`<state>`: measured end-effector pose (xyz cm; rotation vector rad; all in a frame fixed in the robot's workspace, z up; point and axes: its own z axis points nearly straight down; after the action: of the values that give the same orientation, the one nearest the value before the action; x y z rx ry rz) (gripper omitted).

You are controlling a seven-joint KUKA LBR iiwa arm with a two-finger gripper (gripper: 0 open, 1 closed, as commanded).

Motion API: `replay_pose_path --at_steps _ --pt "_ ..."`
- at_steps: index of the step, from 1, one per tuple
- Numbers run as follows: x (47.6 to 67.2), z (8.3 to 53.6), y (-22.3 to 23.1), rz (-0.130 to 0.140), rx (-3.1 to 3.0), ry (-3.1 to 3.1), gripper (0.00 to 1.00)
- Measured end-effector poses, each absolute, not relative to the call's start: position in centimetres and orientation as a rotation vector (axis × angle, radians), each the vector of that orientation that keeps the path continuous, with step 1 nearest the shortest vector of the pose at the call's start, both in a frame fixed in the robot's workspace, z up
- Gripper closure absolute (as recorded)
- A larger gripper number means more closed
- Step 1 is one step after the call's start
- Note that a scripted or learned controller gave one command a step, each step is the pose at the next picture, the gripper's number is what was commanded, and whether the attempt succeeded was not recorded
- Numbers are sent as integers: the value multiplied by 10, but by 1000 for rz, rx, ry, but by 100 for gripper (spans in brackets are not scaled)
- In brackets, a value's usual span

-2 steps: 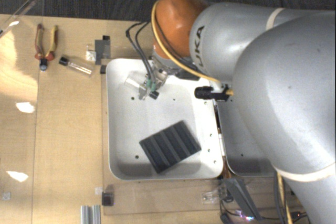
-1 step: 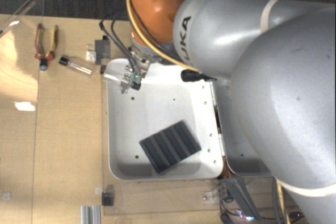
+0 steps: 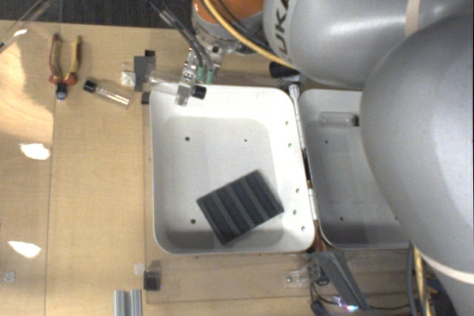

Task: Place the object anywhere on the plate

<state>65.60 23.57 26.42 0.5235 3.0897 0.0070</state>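
A robotics lab is showing here: a KUKA arm [image 3: 348, 18] is looming over white bins [image 3: 167, 181], pliers [image 3: 64, 61] (red-handled) lying on the wooden desk [image 3: 89, 189].

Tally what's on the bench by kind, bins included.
White bins: 2 (left, right)
Dark ribbed block: 1
Red-handled pliers: 1
Clear tube with black cap: 1
Total: 5

Dark ribbed block [image 3: 239, 206], white bin [image 3: 169, 159]
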Motion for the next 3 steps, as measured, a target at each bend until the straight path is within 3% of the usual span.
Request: replay_pose_path --at_steps 1,2,3 --pt "661 158 236 4 423 3109 100" --pt "656 292 236 8 175 3126 100" --pt "657 207 235 5 745 3048 100"
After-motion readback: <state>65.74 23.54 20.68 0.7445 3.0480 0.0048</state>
